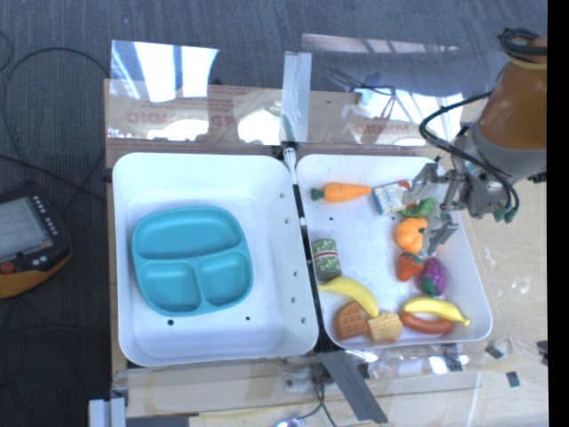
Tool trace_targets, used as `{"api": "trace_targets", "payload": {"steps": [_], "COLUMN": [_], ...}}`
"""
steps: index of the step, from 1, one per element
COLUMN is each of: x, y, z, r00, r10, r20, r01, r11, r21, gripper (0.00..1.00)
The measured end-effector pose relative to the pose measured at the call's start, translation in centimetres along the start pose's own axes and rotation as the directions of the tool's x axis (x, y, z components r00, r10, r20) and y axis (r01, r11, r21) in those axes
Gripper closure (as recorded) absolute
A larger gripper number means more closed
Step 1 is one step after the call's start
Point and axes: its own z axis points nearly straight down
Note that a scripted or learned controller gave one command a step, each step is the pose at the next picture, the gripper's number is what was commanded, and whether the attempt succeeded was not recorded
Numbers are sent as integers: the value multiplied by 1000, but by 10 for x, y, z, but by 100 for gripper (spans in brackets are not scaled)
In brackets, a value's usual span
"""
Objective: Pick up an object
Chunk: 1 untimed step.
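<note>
The right bin (471,265) holds several toy foods: a carrot (342,191), a small blue-white packet (388,197), an orange fruit (410,235), a green leafy piece (419,208), a strawberry (407,266), a purple piece (433,277), a green can (325,258), two bananas (351,291) (435,309), a sausage (425,325) and bread pieces (354,320). My gripper (434,208) hangs over the bin's right side, just right of the orange fruit and the green piece. Its fingers are spread open, and nothing is lifted between them.
The left bin (267,185) carries a teal divided plate (191,258). A raised divider (302,238) separates the bins. Clear plastic panels (293,96) stand behind both. Cables (444,123) loop off the arm's wrist at the right.
</note>
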Motion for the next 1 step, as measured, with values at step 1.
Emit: {"api": "trace_targets", "payload": {"steps": [1], "x": [-18], "y": [-23], "z": [137], "r00": [1000], "r10": [-12], "r20": [3], "r01": [12], "r11": [1000], "r21": [2], "gripper": [0]}}
